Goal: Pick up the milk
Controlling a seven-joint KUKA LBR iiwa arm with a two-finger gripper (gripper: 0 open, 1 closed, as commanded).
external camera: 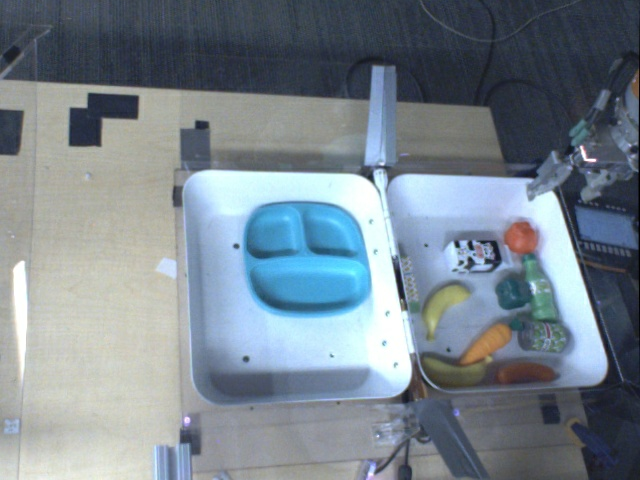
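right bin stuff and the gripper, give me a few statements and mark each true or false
1. The milk carton lies in the right bin. True.
2. The blue tray sits in the right bin. False: it is in the left bin.
3. The gripper is closed around the milk carton. False: it is at the right bin's upper right corner, apart from the carton.
4. A carrot lies between two bananas. True.
5. The tomato is left of the milk carton. False: it is right of it.
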